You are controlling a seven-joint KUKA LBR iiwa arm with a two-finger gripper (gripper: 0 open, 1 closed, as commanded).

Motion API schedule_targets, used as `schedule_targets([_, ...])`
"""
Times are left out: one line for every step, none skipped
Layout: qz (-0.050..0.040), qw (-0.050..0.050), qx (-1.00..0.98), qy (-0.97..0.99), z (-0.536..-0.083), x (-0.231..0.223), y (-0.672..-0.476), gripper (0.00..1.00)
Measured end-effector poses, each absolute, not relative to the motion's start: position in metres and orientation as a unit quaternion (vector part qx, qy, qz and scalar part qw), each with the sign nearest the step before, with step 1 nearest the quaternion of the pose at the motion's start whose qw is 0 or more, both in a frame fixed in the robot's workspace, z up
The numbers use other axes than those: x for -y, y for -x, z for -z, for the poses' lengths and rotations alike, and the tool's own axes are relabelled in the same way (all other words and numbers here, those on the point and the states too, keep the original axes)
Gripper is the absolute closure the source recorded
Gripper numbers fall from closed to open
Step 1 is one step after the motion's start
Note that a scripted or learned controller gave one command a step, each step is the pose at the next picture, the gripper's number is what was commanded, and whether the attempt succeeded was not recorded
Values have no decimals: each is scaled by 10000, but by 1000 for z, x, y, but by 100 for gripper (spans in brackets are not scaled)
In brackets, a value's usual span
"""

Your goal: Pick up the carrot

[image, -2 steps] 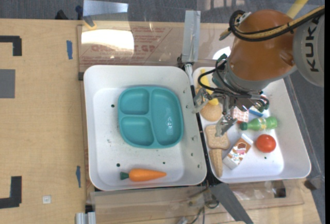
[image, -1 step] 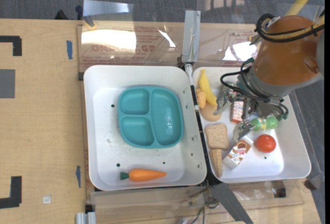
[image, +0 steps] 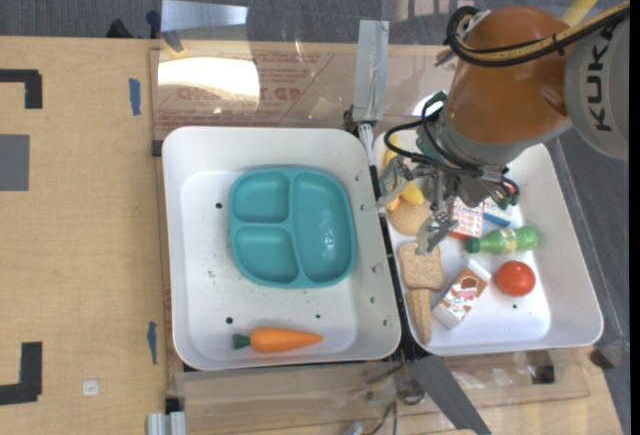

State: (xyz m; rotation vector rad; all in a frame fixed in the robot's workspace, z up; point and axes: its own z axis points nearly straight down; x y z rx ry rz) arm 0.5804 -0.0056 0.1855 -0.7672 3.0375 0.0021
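**Caller:** Where's the carrot right now?

**Arm:** The carrot [image: 278,339] lies flat along the near edge of the left bin [image: 190,173], green top pointing left, just below the teal divided plate [image: 293,226]. Nothing is touching it.

**Caller:** And you?

**Arm:** I'm well apart from it, over the right bin [image: 570,293]. My orange band [image: 505,73] hangs above the bin's far-left corner, and my gripper [image: 436,228] points down among the toys there. My fingers look close together with nothing between them, though cables crowd the view, so call it closed and empty.

**Caller:** What's under you?

**Arm:** A tan cracker piece [image: 421,266] sits just beneath my fingertips, a round biscuit [image: 407,219] beside it. To the right, a green bottle [image: 503,241] lies on its side, a red tomato [image: 515,278] below it, and a small carton [image: 461,295] is tilted near the cracker.
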Motion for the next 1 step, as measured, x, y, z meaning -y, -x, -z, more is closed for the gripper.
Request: schedule_targets([4,13,-9594,2819,-185,49,-495,0])
